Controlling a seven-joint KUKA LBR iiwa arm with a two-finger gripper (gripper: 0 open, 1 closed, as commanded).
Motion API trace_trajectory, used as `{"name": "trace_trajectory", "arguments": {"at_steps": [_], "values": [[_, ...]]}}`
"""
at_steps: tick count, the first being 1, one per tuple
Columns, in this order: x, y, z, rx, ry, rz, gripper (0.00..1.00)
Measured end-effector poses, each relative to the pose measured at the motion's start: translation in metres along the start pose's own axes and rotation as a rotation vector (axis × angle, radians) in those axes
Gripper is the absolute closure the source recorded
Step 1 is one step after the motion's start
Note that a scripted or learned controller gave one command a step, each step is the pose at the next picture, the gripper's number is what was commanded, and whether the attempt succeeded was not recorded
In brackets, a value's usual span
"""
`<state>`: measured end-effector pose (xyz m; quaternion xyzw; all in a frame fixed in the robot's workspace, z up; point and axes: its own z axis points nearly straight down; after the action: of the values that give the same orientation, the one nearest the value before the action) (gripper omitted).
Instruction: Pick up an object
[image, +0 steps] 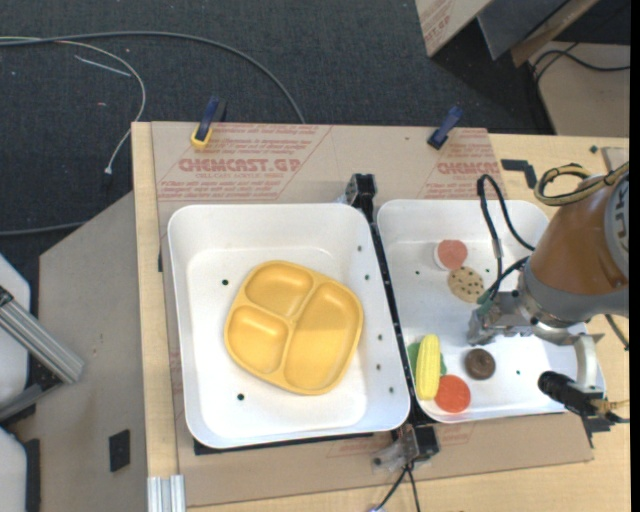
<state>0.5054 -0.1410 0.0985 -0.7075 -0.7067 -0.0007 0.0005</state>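
Note:
In the right bin (400, 225) lie several small toy foods: a pink round piece (452, 252), a speckled cookie (464, 284), a dark brown round piece (481, 364), a yellow corn cob (428, 364) and a red-orange tomato (453, 393). My gripper (488, 327) hangs low in that bin, just above the brown piece and just below the cookie. The wrist's body covers the fingers. The arm with its orange band (585, 240) comes in from the right.
The left bin (190, 240) holds a yellow divided plate (294, 326). Black cables loop over the right bin's far side. Blue clamps (208, 120) sit on the cardboard at the back. A black clip (360, 188) joins the bins.

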Motion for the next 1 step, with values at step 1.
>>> {"name": "trace_trajectory", "arguments": {"at_steps": [1], "values": [[0.0006, 0.0112, -0.0496, -0.006, -0.003, -0.003, 1.00]]}}
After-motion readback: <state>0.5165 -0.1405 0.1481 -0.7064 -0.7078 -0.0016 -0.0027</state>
